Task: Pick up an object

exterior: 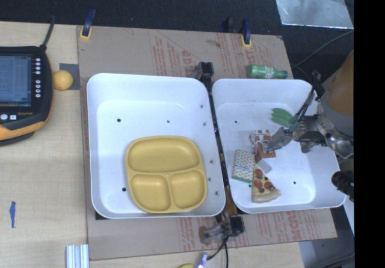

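The right bin [301, 191] holds several small toys. A green leafy piece [280, 115] lies near its back. A small red-and-white box [260, 136] sits mid-bin with a brown-red piece [258, 151] just in front of it. Closer to me lie a green-and-white checkered packet [243, 165] and a pizza slice [263, 187]. My gripper [278, 139] reaches in from the right, low in the bin. Its tip is right beside the red-and-white box and the brown-red piece, in front of the green piece. The arm's body hides the bin's right wall.
The left bin [108, 104] holds a yellow divided plate [165, 173]. A green bottle [267, 71] lies on the cardboard behind the right bin. A control pendant [21, 92] and a yellow ball [62, 79] sit at the bench's left.
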Action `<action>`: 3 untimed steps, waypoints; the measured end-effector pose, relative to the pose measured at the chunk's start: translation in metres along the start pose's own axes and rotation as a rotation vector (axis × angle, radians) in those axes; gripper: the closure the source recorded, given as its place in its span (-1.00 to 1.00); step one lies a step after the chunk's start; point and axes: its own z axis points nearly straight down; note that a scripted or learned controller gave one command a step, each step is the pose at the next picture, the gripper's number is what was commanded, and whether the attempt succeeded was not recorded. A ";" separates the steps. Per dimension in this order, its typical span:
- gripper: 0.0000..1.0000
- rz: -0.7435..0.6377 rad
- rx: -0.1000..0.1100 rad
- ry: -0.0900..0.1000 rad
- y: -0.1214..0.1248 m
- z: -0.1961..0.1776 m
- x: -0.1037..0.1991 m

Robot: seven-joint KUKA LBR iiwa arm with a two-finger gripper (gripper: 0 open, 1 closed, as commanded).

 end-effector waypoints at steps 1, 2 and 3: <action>-1.00 0.001 0.002 -0.002 0.029 0.071 -0.085; -1.00 -0.003 0.002 0.001 0.081 0.139 -0.005; 1.00 -0.005 0.004 -0.002 0.080 0.128 -0.007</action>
